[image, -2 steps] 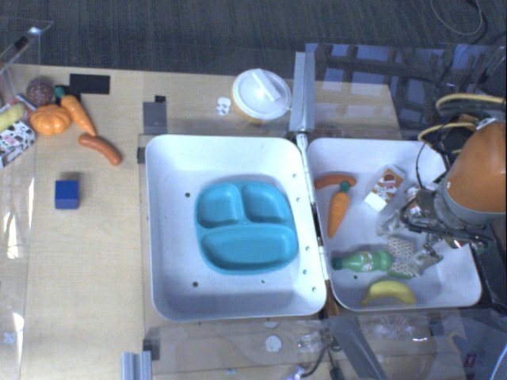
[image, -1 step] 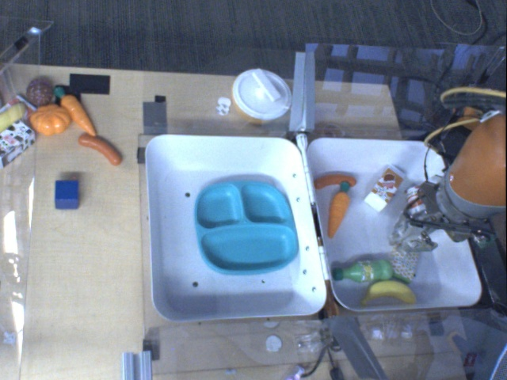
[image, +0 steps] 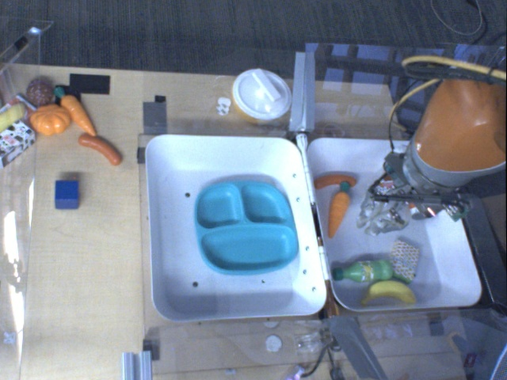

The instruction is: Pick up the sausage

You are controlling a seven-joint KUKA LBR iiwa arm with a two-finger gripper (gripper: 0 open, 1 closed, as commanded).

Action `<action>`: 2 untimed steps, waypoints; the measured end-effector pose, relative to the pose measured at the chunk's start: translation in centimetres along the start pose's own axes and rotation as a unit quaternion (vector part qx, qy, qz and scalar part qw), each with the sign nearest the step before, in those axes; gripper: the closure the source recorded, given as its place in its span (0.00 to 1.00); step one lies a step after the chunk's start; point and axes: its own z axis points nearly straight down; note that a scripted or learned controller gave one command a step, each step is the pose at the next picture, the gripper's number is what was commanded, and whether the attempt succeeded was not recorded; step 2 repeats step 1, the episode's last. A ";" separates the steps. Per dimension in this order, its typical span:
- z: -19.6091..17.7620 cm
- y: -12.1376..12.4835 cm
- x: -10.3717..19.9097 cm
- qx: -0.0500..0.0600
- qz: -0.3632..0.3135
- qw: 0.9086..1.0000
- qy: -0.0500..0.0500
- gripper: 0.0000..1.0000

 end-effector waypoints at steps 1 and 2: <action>1.7 6.3 -3.1 -0.001 -0.119 0.993 0.001 1.00; 1.7 6.3 -3.1 -0.001 -0.119 0.993 0.001 1.00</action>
